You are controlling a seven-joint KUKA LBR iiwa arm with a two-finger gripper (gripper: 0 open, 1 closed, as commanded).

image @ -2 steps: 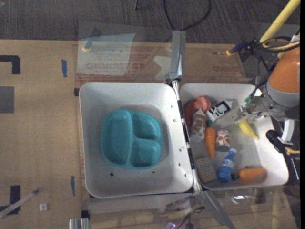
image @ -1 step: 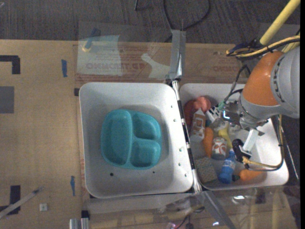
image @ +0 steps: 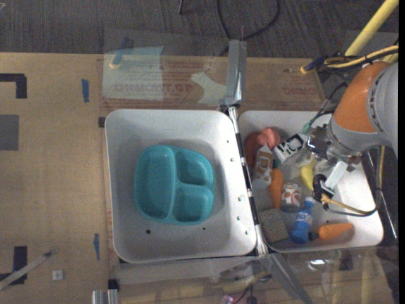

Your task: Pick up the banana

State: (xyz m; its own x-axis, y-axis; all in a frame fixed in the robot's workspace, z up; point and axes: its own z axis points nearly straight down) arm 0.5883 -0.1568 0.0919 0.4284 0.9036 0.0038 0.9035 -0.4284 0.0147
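1. In the camera view, the arm (image: 370, 103) reaches in over the right bin (image: 374, 232), its wrist turned down over the clutter there. We judge it is lined up for a descent, because the jaws hang above the spot where the yellow shows.
2. The wrist body hides the jaws, so we cannot tell whether they are wide, narrow or closed on anything.
3. The banana (image: 307, 175) lies in the right bin just beneath the jaws. Part of it is covered by the robot's own hardware, and we see nothing lifting it.
4. Close neighbours crowd the target. A small can (image: 291, 196) and an orange piece (image: 276, 185) sit just beside the jaws, on the side away from the arm. A blue bottle (image: 302, 223) and a carrot (image: 335, 231) lie near, toward the view's lower edge. In our judgement this crowding leaves little room for a clean closing.
5. Well apart from the jaws, across the dividing wall, the left bin (image: 120, 170) holds a teal divided plate (image: 174, 183) that plays no part in the task.
6. The bench (image: 50, 170) carries both bins.
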